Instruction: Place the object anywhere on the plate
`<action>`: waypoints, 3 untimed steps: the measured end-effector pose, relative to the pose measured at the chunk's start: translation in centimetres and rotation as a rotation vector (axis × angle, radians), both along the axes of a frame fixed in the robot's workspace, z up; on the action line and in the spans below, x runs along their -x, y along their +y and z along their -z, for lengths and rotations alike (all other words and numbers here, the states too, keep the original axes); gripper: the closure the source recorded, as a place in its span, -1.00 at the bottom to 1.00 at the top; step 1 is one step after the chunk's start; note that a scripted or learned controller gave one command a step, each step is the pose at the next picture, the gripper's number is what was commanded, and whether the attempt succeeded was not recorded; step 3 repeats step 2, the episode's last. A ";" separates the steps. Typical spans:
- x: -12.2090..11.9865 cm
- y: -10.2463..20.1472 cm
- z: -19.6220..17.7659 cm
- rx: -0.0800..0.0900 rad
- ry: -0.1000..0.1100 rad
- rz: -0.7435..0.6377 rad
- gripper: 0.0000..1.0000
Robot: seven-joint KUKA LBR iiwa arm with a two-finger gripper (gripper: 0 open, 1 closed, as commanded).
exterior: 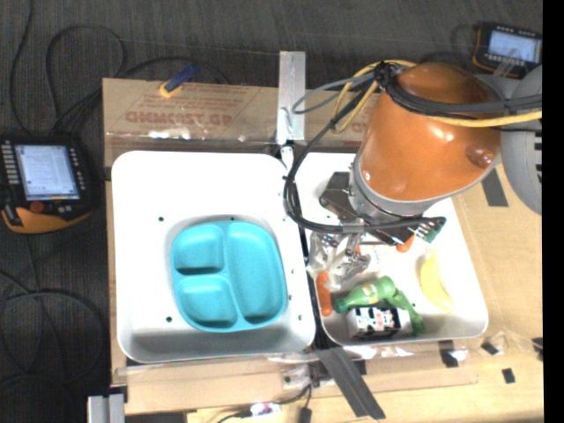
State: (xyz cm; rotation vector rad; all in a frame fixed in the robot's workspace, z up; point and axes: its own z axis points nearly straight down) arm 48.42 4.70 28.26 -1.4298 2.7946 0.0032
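Note:
A teal divided plate lies in the left white bin, with nothing on it. My gripper hangs below the orange wrist band over the left part of the right bin. It is low, just above a cluster of items: a green bottle-shaped toy, a small orange piece and a black-and-white item. A yellow banana-like toy lies to the right. The arm hides the back of the right bin.
The wall between the two bins runs just left of the gripper. Cables loop from the arm over the bins' divide. A cardboard sheet lies behind the left bin. A pendant sits on the floor at the left.

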 end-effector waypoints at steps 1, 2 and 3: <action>0.0 3.5 -0.5 0.000 0.000 -0.265 1.00; -6.1 8.0 0.6 -0.002 -0.001 -0.491 1.00; -6.1 8.0 0.6 -0.002 -0.001 -0.491 1.00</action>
